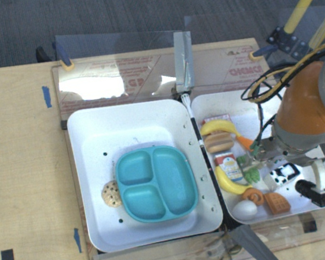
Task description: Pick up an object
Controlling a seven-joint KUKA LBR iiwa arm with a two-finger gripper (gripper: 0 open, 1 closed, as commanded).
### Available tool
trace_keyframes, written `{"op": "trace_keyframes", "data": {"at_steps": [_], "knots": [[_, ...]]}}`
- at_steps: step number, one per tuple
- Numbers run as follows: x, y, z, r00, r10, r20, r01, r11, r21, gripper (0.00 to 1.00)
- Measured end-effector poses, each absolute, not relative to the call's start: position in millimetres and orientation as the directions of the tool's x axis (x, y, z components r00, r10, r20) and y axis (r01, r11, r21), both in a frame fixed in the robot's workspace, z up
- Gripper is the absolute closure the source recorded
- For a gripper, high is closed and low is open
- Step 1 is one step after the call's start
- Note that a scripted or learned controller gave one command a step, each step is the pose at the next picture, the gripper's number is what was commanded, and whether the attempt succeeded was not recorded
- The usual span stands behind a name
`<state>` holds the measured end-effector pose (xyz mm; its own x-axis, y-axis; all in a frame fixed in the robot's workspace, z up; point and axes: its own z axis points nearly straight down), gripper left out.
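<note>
My gripper is low in the right bin, reaching in from the right under the orange wrist band. It hangs over a green toy vegetable and next to a small orange carrot. Left of it lie a yellow banana, a hot dog, a small carton and a second banana. Near the front are a white egg, an orange curl and a brown toast piece. A black-and-white item lies under the arm.
The left bin holds a teal divided plate and a cookie at the plate's left edge. A clear panel and a grey post stand behind the bins. Cables loop above the arm.
</note>
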<state>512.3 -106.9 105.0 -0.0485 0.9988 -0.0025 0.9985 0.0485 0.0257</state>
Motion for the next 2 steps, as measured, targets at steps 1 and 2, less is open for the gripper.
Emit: {"op": "trace_keyframes", "data": {"at_steps": [1,2], "knots": [[537.0,-102.7,269.8,-0.201,0.980,-0.004,0.979,0.201,0.013,1.00],[534.9,-102.5,264.2,-0.201,0.980,-0.001,0.980,0.201,0.001,0.00]]}}
